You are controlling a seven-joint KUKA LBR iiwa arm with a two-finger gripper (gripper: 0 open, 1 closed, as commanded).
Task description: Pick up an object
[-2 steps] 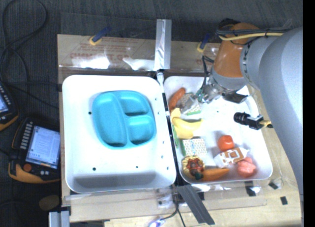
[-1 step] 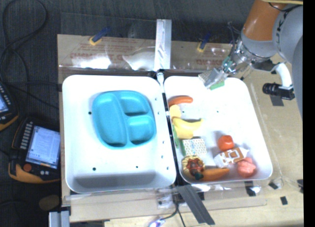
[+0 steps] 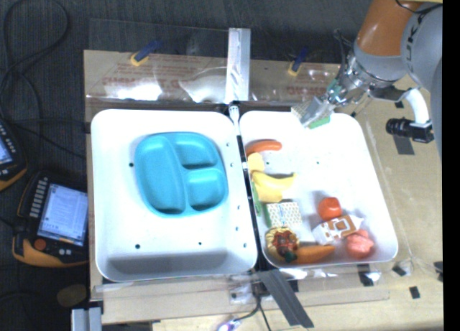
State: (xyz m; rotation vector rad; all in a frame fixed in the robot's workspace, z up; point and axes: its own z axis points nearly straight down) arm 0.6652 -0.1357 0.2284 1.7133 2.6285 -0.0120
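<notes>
Two shallow white bins side by side on bench: left bin, right bin. KUKA arm, grey with orange band, entering from right, wrist poised above far right corner of right bin. Blue sectioned tray, sole occupant of left bin, roughly central. Gripper at far rim of right bin, carrying something pale with a green edge at its tip; fingers themselves too blurred to read, so clenched or released: cannot tell. Candidate objects all in right bin, crowded along divider and near edge, well apart from gripper: yellow banana toy; orange carrot-like piece; white-and-orange box; patterned white packet; red tomato toy; pink round item; orange-red sausage shape; dark multicoloured item. Risks, as judged: objects touching or overlapping near front, so a descent likely to nudge neighbours or pinch two at once; round toys prone to roll from closing fingers; pieces against divider wall leaving little finger clearance.
</notes>
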